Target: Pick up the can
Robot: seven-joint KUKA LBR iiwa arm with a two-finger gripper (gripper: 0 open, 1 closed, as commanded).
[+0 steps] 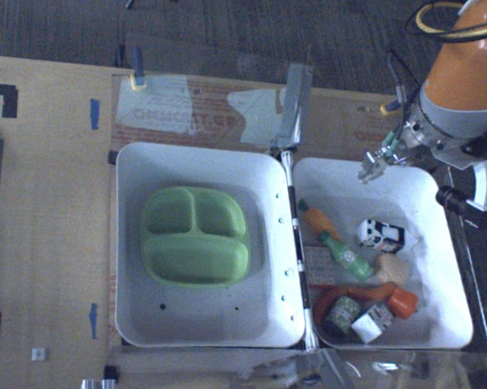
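Note:
The can (343, 313) is small, with a green label and a dark top. It lies near the front edge of the right bin (451, 273), on a dark red dish (326, 300) and against a white block (367, 328). My gripper (373, 168) hangs over the far left corner of that bin, well behind the can and apart from everything in the bin. Nothing is between it and the bin floor there.
The right bin also holds an orange carrot (317, 218), a green bottle (347, 256), a black-and-white toy (381, 235), a beige lump (391, 267) and a red-orange piece (399, 302). A green divided plate (195, 235) sits in the left bin (125, 306).

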